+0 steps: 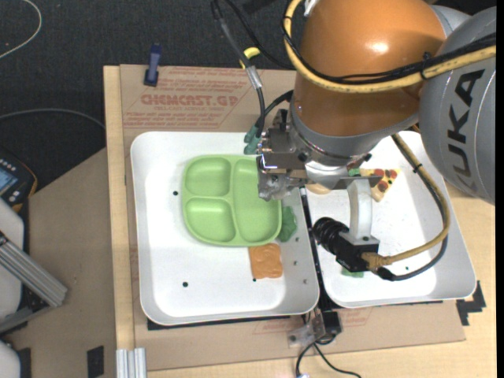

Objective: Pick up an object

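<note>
Starting at the near side of the left bin, an orange piece lies flat on the white floor, close to the wall shared with the right bin; just beyond it sits a green divided plate, tilted a little in plan, its near rim almost touching the orange piece; a small dark green piece is tucked between the plate's right rim and the shared wall; the gripper hangs over the plate's right-hand compartment, close to that rim, and whether it is spread or pressed together cannot be told from here, nor whether it has reached the plate's surface

As a judgement, the pick is at the approach stage and nothing is seen held; the plate's right rim looks the likeliest target, with the dark green piece a near second; to do this well, the descent should be straight and centred on one thing only, since rim, green piece and bin wall are crowded together and a grip that straddles two of them would likely slip; a thin plate rim wants a firm pinch across its edge and a slow lift, as the plate may swing or drag on the bin

Farther off, in the right bin, a pizza-slice toy rests near the far wall; beyond both bins, a board with red lettering carries a blue clip
</note>
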{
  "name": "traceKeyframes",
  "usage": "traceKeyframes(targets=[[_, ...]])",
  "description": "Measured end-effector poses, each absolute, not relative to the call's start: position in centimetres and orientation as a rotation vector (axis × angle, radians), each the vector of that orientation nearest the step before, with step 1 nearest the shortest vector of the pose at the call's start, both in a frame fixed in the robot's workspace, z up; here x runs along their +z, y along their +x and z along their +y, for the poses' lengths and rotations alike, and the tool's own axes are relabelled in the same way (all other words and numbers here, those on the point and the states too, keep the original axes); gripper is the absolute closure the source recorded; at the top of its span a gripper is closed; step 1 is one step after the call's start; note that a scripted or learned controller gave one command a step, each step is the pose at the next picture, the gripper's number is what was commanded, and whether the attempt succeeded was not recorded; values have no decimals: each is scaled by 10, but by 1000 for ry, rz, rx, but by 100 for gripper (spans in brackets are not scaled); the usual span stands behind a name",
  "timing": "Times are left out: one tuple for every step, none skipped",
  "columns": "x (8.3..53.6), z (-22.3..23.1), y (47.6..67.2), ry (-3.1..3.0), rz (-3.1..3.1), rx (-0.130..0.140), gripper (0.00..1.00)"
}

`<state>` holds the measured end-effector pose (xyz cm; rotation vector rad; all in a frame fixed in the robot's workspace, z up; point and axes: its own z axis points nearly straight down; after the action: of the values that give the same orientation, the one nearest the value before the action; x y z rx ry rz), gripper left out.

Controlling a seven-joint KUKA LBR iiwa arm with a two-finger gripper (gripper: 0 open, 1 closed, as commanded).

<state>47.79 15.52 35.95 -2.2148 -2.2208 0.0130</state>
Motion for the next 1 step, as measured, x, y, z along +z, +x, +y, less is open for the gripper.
traceKeyframes(targets=[[378,94,482,-2232,-2215,-3,100]])
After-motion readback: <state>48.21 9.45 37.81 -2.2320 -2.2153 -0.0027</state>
